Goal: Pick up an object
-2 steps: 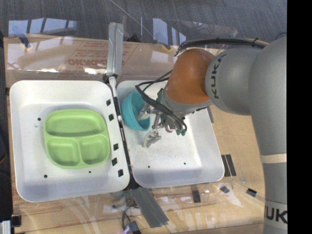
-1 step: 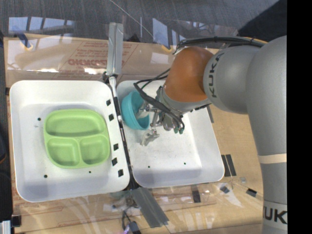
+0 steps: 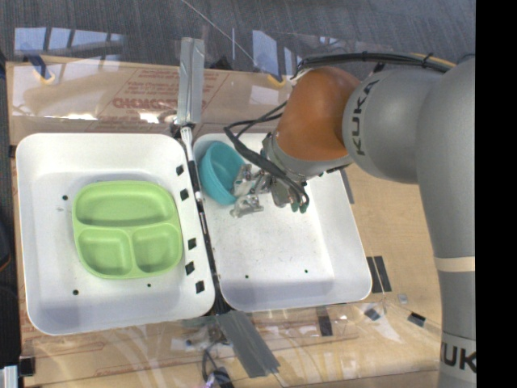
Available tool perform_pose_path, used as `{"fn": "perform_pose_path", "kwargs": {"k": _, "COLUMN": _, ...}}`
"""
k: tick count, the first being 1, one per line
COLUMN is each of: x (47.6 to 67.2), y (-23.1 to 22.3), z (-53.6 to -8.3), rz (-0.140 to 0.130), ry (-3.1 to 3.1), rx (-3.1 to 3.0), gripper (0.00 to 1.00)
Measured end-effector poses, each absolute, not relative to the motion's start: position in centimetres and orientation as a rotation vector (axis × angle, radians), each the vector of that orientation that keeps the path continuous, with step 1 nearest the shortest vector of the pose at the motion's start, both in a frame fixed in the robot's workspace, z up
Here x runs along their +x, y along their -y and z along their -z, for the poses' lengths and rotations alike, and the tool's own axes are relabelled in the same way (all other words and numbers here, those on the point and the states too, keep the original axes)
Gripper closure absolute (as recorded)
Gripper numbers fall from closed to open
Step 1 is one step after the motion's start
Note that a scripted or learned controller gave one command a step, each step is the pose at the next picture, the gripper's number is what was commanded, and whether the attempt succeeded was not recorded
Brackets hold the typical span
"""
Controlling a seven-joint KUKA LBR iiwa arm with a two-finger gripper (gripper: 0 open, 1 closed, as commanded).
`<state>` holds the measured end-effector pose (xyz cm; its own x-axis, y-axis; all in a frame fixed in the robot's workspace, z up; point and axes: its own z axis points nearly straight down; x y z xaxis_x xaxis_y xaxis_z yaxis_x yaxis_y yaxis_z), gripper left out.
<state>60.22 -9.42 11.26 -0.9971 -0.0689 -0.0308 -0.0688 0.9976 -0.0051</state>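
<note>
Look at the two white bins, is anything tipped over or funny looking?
Yes. The teal bowl in the right bin is tipped on its side, leaning against the bin's left wall, beside the gripper. The green divided plate lies flat in the left bin and looks fine.

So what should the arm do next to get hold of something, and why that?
Probably a short shift toward the teal bowl. The gripper sits low in the right bin, just beside the bowl, which lies tipped against the bin's left wall. That bowl is the closest object; the green divided tray lies in the left bin, well away. Whether the gripper holds anything is unclear.
</note>
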Motion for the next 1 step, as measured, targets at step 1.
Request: {"fn": "perform_pose_path", "kwargs": {"k": 1, "x": 56.26, "y": 17.22, "z": -10.04, "rz": 0.007, "ry": -3.116, "rx": -0.202, "gripper": 1.00}}
